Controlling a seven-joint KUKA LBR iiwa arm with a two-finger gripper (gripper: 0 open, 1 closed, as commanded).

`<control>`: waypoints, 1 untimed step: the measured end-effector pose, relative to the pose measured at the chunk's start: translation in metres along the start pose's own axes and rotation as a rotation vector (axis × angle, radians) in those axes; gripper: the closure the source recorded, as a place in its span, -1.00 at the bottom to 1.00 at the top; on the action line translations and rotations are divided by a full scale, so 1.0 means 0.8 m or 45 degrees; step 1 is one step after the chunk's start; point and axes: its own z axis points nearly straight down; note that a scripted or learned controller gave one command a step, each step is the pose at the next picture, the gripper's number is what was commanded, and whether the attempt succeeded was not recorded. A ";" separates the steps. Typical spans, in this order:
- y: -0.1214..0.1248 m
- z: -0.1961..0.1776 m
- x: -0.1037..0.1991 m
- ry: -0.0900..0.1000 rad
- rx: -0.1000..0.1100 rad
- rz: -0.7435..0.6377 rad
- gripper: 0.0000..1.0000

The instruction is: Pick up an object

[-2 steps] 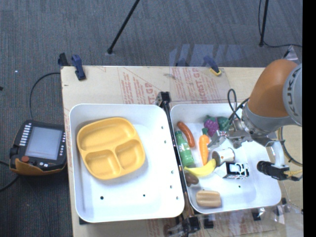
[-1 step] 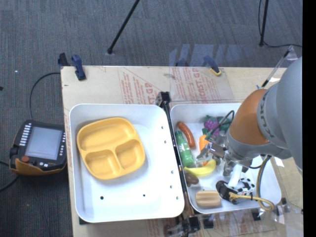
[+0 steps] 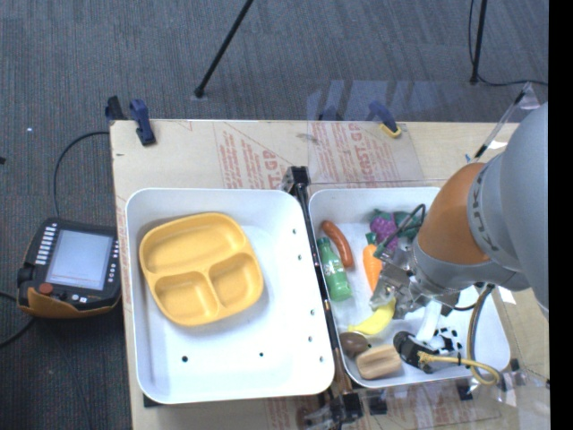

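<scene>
My arm [image 3: 501, 231] covers much of the right bin [image 3: 336, 206]. The left bin [image 3: 161, 365] holds a yellow divided tray [image 3: 200, 268], well apart from where I work. My gripper [image 3: 392, 287] hangs low over the right bin's clutter, and I cannot tell how it is set, since my own wrist hides it.

The things I could pick are crowded: a green bottle [image 3: 336, 271] beside a sausage [image 3: 337, 236], a carrot [image 3: 372, 267] touching my gripper's edge, purple grapes [image 3: 385, 227], a banana [image 3: 376, 321] just beneath me, a brown bread-like piece [image 3: 379, 362] and a dark rounded item [image 3: 354, 341] near the front wall.

My worry is the crowding. I judge that coming down here could catch carrot and banana together, or pinch neither and shove them aside. The banana's curve may slip out. A cable [image 3: 448, 359] loops near the front corner and could snag.

As for writing, red print runs across the cardboard [image 3: 260, 155] under the bins, upside down from here; I cannot read it surely. The pendant [image 3: 72, 267] on the floor shows a blank pale screen.
</scene>
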 end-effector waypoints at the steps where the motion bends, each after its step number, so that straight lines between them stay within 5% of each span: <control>1: -0.016 -0.159 0.070 0.006 -0.021 0.045 1.00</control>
